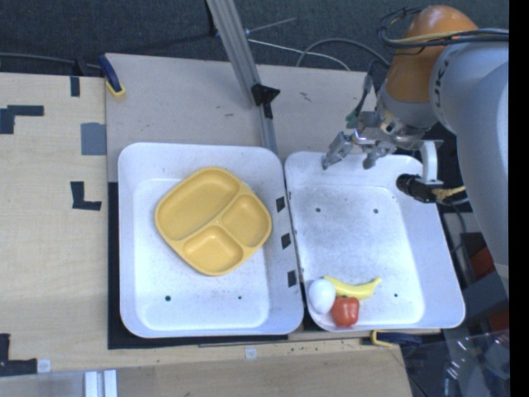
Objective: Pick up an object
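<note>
Objects for picking lie bunched in the near left corner of the right-hand shallow white bin point(430, 263): we see a small white egg-shaped ball point(320, 295), a curved yellow plastic banana point(355, 287) just beside it on the right, and a small red pepper-like toy point(346, 310) tucked under the banana, touching or nearly touching both. All three sit against the bin's near wall, and the speckled floor stretches bare beyond them toward the far side.

Well apart from that cluster, at the far edge of the same bin, we find the gripper point(348, 157) hanging above the rim. Its two fingers point down and are spread apart, with nothing between them. Above it, the grey arm with its orange band point(434, 52) comes in from the right.

In the left-hand shallow white bin point(136, 246) a yellow three-compartment plastic tray point(212, 220) lies flat, turned at an angle, toward the far middle of the floor.

Both bins rest side by side on the pale wooden worktop point(50, 213). A slanted grey metal post point(235, 44) rises from the worktop beyond the gap between the bins.
</note>
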